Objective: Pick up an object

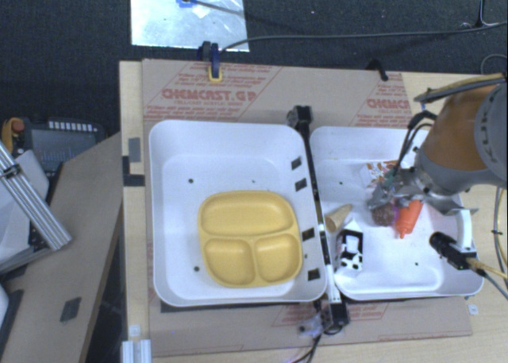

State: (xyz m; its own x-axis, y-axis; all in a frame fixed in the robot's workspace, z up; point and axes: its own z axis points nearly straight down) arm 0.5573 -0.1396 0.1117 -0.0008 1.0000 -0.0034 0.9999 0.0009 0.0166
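Camera view: claw point(386, 199) low in right bin point(413, 280).

2 shallow white plastic bins side by side on bench. Left bin point(171, 147): yellow 3-compartment plastic tray point(248, 237) in its near-centre. Right bin point(349, 147): small tan cone-shaped piece point(338, 214) by left wall, black-and-white patterned block point(352, 249) just in front of it, orange carrot-shaped toy point(407, 218) further right, gripper point(385, 198) just left of carrot.
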